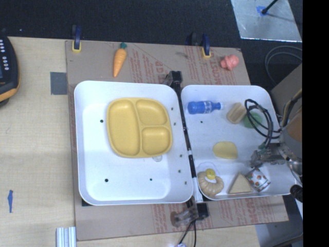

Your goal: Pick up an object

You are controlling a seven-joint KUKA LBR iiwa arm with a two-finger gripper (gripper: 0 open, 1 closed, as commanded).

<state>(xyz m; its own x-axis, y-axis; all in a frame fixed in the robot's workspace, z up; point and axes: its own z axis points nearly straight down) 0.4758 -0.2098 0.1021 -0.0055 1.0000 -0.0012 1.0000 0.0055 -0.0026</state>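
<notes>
- while the gripper (262, 161) hangs low over the right bin (205, 133) at its right side, cables looping above it, whether it is spread or closed cannot be told.
- a small patterned can (258, 179) lies just below it, beside a tan wedge (239, 184).
- a blue bottle (203, 107) and yellow disc (225, 150) lie apart.
- a yellow divided tray (139, 126) sits in the left bin (92, 184).
</notes>
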